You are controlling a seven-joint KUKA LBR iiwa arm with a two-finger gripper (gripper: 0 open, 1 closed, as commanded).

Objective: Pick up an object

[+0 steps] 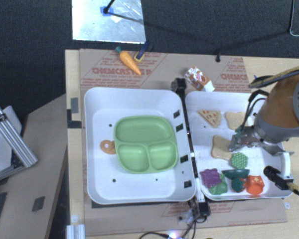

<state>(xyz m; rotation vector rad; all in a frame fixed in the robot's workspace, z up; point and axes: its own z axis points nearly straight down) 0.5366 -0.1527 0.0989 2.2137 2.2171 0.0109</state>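
- The arm (pixel 284 108), grey with an orange band, reached in from the right edge of the frame and hung over the right bin (pixel 241 96), covering that bin's right side.
- Its gripper (pixel 241 139) sat low at centre-right of the frame, just above a green knobbly toy (pixel 238 160) and at the right edge of a tan bread-slice toy (pixel 220 147); whether the fingers were open or closed could not be told, and nothing was plainly seen between them.
- The right bin was crowded: a pizza-slice toy (pixel 210 117) and a pale tan piece (pixel 234 119) lay near its upper wall, with a little bare floor between them and the bread slice.
- Along its lower wall sat a purple grape bunch (pixel 211 176), a green piece (pixel 219 186), a dark teal item (pixel 235 174), a green item (pixel 237 184) and an orange toy (pixel 255 184), packed close together.
- The left bin (pixel 97 133) had far more open floor: a green divided plate (pixel 143 143) sat in its middle, and a small pretzel-like ring (pixel 108 146) lay just beside the plate's left rim.
- Outside the bins, on the counter (pixel 154 68) toward the top of the frame, lay a toy carrot (pixel 129 61) and a small packet (pixel 199 78) near the right bin's upper left corner.
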